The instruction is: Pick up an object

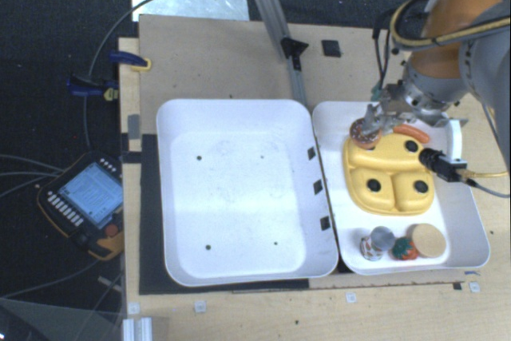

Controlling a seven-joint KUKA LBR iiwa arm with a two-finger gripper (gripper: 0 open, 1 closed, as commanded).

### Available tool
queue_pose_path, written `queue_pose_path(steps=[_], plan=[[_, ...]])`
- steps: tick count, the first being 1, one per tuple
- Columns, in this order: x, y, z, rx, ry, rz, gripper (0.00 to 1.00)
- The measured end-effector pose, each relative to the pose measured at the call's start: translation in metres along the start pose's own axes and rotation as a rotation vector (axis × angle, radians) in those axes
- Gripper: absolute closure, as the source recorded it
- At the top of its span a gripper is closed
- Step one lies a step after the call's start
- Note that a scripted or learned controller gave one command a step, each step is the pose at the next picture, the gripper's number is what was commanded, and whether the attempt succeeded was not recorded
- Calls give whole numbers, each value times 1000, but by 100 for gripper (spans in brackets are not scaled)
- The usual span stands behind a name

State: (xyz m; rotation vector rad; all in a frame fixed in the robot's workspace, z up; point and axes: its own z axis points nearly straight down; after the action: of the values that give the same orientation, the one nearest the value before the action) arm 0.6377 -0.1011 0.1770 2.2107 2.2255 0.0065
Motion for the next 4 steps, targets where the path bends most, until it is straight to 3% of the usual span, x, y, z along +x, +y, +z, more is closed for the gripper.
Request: queue_pose_path(steps=[2,3,4], plan=[[0,7,-68,2,0,0,100],[56,10,-74,3,2,-4,100],[105,10,-57,6,2,-3,100]])
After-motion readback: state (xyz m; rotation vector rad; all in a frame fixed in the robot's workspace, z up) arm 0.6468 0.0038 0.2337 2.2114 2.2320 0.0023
